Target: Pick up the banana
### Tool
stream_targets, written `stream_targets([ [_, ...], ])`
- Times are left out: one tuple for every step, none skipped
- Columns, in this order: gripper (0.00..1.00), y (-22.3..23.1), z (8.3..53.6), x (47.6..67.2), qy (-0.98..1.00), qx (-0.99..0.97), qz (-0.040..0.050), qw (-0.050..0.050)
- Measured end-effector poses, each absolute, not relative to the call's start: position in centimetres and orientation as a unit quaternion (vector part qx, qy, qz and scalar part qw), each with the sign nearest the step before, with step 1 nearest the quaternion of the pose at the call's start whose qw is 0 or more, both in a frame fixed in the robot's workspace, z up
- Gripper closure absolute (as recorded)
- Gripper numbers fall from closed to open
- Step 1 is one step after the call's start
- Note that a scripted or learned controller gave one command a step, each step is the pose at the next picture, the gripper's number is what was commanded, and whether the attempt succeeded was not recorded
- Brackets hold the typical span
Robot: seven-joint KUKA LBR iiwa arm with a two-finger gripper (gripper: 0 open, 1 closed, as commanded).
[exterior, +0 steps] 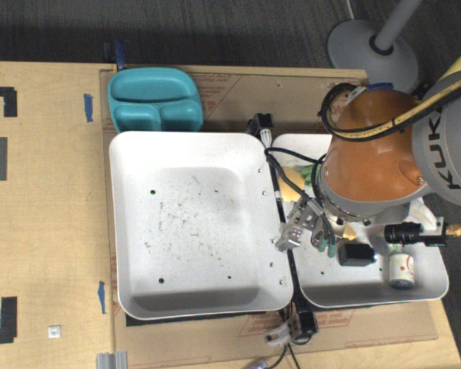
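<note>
We see the arm's gripper (301,229) low over the right bin's (426,287) left edge, jaws unclear to us, with the banana (295,179) just beyond it, partly hidden.

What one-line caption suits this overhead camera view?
Grey arm's claw low in the right shallow white bin near a partly hidden yellow banana, a small white can alongside.

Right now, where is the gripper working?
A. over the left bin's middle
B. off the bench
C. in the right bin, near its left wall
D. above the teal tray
C: the gripper is down inside the right bin, close to the wall it shares with the left bin; the teal tray sits apart at the back.
</note>
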State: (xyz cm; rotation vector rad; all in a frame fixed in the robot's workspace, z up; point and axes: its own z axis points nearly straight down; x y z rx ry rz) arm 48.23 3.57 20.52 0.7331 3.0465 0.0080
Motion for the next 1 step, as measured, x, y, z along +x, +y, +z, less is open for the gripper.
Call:
stream_targets([
  [1.0,3.62,21.54,48.38,0.972,0.234,0.0036,0.007],
])
